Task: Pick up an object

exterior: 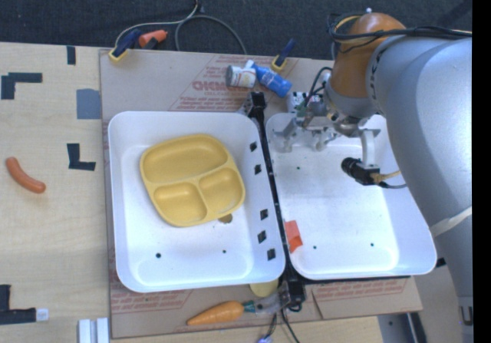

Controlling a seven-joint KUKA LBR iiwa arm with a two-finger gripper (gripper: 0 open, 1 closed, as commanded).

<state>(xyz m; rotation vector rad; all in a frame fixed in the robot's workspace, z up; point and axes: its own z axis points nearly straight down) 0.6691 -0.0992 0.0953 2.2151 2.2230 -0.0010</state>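
Observation:
A yellow divided plate (192,178) lies in the left white bin (130,257), with a small brown bit (225,219) peeking out at its lower right edge. My gripper (305,133) hangs low over the far left corner of the right white bin (360,257), close to the divider between the bins. I see nothing held in it. The grey arm with its orange band (368,31) covers the right bin's far right side.
Outside the bins lie a blue and white bottle (259,77) behind them, a carrot (217,312) at the front edge, and a sausage (25,175) far left. An orange tag (292,235) sits by the divider. Clamps (138,41) grip the board's back edge.

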